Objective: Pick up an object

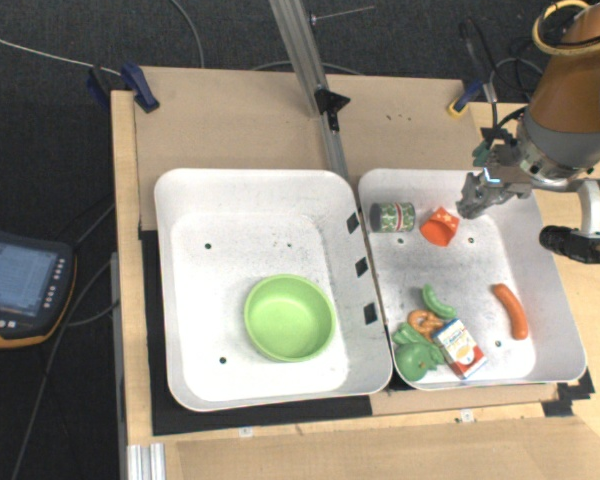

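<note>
The right bin [540, 363] holds a small green can [392, 217] lying on its side, an orange cup [440, 226] next to it, an orange-red sausage shape [511, 310], and a cluster at the front: a green leafy toy [416, 356], an orange pretzel-like piece [425, 321] and a small juice carton [457, 347]. My gripper [473, 203] hangs over the bin's back part, just right of the orange cup. Nothing shows between its tips.
The left bin [180, 268] holds a light green bowl [289, 317]. A metal pole [300, 43] slants up from between the bins. Blue clamps [138, 86] sit at the bench's back corners. A teach pendant [20, 286] lies off the bench at left.
</note>
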{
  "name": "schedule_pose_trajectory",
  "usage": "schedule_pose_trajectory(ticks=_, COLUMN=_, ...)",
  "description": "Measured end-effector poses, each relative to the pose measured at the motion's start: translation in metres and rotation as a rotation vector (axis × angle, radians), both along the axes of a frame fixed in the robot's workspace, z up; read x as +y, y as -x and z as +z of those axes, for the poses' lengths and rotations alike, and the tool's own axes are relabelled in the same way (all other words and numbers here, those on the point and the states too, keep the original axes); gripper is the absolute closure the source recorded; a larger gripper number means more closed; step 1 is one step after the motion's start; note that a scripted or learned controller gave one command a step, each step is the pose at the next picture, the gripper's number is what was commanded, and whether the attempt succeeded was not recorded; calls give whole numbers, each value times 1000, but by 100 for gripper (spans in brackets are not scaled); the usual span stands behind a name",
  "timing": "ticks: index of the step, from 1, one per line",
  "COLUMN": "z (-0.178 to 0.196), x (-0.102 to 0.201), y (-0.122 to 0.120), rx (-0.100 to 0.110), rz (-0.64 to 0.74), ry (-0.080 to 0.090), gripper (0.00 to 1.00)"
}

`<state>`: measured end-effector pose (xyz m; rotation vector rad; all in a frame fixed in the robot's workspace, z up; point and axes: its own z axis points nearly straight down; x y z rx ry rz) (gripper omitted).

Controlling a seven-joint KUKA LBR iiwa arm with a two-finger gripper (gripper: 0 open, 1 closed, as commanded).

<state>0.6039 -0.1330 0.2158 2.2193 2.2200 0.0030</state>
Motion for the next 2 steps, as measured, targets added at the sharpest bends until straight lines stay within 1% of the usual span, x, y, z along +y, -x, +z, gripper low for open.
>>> schedule_pose_trajectory(ticks=2, z=-7, x=97, y=20, rx=3, rz=4, ry=-2, gripper=100)
